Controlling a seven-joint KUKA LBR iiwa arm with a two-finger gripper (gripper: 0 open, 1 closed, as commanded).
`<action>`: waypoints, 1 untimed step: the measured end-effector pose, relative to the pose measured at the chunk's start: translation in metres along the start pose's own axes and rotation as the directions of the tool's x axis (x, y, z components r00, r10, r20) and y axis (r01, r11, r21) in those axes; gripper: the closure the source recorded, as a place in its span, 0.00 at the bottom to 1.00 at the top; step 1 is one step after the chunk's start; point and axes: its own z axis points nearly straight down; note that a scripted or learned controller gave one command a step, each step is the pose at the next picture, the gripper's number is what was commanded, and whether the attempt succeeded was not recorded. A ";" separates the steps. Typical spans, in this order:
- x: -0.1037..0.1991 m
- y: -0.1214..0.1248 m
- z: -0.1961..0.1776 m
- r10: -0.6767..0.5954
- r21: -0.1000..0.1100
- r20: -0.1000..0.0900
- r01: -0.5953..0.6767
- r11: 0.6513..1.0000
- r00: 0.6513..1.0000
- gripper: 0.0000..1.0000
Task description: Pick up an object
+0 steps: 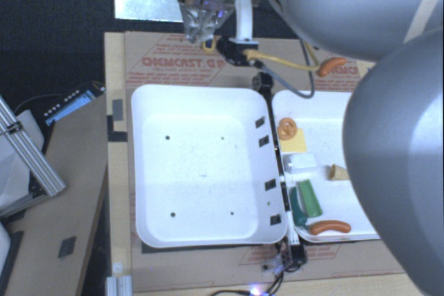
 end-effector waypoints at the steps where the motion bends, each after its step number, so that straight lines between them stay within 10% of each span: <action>1: 0.000 0.000 -0.032 0.000 0.000 0.000 0.000 1.000 1.000 1.00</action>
